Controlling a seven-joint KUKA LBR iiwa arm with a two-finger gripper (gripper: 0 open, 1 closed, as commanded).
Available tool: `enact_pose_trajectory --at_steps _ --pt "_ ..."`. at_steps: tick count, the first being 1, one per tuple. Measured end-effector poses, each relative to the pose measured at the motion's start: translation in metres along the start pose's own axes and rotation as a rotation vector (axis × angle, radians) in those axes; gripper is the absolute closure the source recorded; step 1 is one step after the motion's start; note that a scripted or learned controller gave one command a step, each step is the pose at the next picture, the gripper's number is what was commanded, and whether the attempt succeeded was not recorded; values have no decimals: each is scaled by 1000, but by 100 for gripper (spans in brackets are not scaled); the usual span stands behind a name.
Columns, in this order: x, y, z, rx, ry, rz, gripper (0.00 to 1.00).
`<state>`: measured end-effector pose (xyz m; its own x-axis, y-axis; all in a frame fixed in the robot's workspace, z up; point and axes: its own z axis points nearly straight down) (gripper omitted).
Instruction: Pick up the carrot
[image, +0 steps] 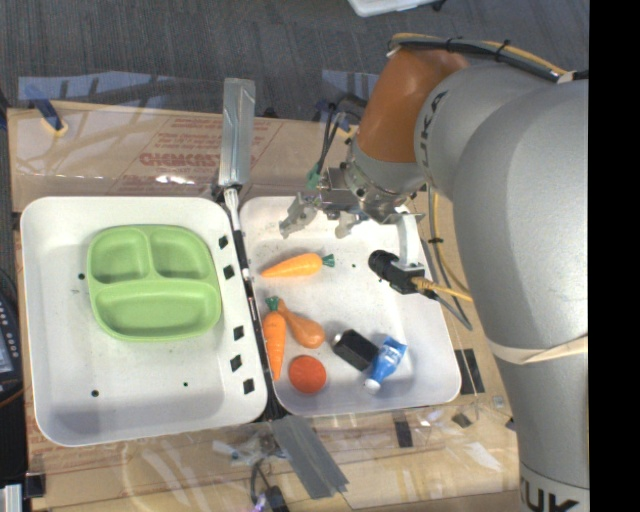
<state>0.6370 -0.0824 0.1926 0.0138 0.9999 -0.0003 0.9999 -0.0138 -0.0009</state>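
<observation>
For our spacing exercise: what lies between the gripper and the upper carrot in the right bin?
Only bare white floor of the right bin separates the gripper from the upper carrot, in the camera view.

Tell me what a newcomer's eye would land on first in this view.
The big grey arm with its orange band fills the right side, its gripper hovering over the far end of the right bin. Next comes the bright green divided plate in the left bin. Then the orange cluster in the right bin: one carrot lying just below the gripper, another along the left wall.
</observation>
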Motion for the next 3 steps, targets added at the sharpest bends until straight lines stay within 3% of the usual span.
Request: enact_pose_trajectory --at_steps 1,2,3 --pt "-27 -5 102 3 1 -167 0" --pt "-21 20 101 2 0 -246 0" --pt "-14 20 101 4 1 -219 0"
